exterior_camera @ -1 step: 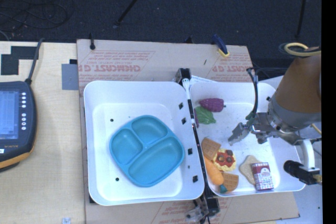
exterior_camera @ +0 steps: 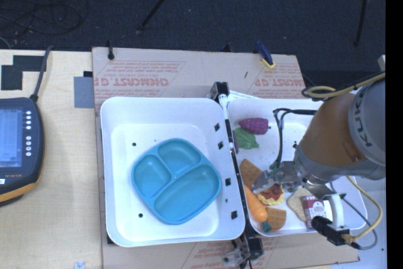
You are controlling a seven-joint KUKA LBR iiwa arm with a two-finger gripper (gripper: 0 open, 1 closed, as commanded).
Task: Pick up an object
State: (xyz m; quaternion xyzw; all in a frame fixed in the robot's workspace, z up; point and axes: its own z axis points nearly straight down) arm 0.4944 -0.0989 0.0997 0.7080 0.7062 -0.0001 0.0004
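Note:
My gripper [exterior_camera: 278, 174] is low in the right bin [exterior_camera: 286, 109], under the arm's orange band [exterior_camera: 330, 129]. It hovers over a pile of toy food: a brown toast slice [exterior_camera: 249, 172], a pizza slice [exterior_camera: 271, 194] and an orange carrot [exterior_camera: 254, 203]. A purple grape bunch [exterior_camera: 254, 125] and a green leafy piece [exterior_camera: 245, 139] lie toward the bin's far side, apart from the gripper. A round bread piece [exterior_camera: 297, 201] and a red-and-white packet [exterior_camera: 310, 208] sit beneath the wrist. The arm hides whether anything is held.
The left bin [exterior_camera: 110, 167] holds a blue divided plate [exterior_camera: 176, 181]. A black divider [exterior_camera: 228, 154] runs between the bins. A control pendant [exterior_camera: 16, 142] lies on the bench at far left. Cables [exterior_camera: 352, 233] trail from the arm by the right bin's near corner.

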